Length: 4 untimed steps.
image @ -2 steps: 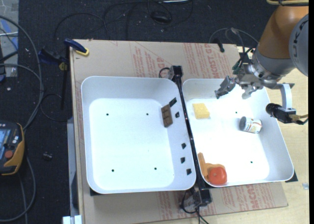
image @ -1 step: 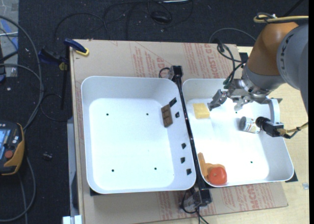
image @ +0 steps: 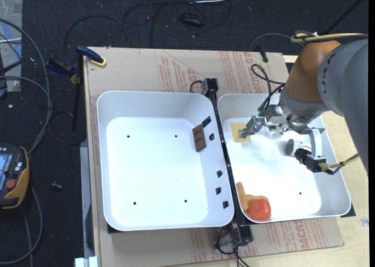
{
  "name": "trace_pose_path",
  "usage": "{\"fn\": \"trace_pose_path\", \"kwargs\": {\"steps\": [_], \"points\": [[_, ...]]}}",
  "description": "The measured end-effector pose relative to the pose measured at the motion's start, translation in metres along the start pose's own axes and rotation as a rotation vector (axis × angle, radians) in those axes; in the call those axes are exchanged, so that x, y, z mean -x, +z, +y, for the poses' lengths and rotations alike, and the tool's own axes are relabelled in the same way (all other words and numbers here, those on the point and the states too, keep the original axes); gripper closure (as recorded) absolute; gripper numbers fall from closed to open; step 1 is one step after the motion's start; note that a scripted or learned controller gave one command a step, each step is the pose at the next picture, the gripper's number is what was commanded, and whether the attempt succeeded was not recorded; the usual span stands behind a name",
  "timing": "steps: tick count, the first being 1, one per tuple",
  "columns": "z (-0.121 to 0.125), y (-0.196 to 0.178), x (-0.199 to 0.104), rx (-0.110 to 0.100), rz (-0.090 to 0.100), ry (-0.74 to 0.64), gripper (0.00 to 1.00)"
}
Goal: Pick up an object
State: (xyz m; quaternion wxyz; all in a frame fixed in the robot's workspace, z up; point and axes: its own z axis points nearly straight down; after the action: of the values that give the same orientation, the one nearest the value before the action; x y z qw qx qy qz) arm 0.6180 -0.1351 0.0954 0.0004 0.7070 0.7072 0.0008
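The grey arm (image: pixel 345 78) comes in from the right edge, its orange band (image: pixel 307 69) sitting above the wrist, and bends down over the far part of the right bin (image: pixel 334 192). The wrist tilts toward the divider between the two bins, so the gripper (image: pixel 249 129) points leftward and slightly down. Its tip lies just over a pale yellow flat piece (image: pixel 238 133) on the bin floor near the far left corner; whether it touches that piece cannot be told, and the state of its closing parts cannot be told either. An orange-red rounded object (image: pixel 258 208) rests in the near left corner of the same bin, with a thin orange strip (image: pixel 240 191) beside it, both well apart from the gripper. In the left bin (image: pixel 117 160) a small brown block (image: pixel 200 139) lies near the right wall, tilted.
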Motion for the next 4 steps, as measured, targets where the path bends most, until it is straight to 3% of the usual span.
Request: {"fn": "trace_pose_path", "kwargs": {"steps": [1, 4], "points": [[0.002, -0.013, 0.000, 0.005, -0.002, 0.000, 1.00], [-0.004, -0.170, -0.003, 0.002, -0.001, 0.000, 1.00]]}}
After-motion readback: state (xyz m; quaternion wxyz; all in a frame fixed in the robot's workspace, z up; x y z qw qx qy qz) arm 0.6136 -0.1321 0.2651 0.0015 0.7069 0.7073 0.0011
